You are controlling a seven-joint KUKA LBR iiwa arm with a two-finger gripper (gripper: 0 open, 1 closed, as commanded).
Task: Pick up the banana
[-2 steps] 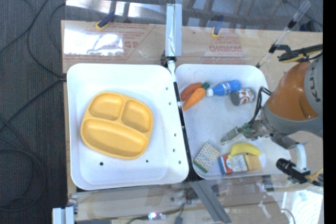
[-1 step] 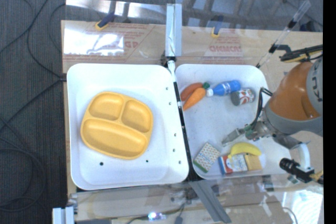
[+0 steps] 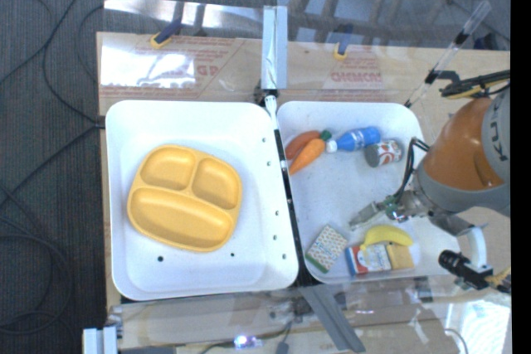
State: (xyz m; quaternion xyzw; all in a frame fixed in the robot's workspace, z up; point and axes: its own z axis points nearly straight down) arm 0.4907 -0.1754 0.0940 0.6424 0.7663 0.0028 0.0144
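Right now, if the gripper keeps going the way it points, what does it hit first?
Probably the white right bin's floor beside the yellow banana; the gripper points left and downward, just above the banana. Depth is unclear.

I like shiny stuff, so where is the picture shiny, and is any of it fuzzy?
In the camera view, glare streaks the clear plastic sheet behind the two white bins; the yellow tray is evenly lit with soft shadows in its sections; the banana and the gripper beside it look a bit soft, small details hard to tell.
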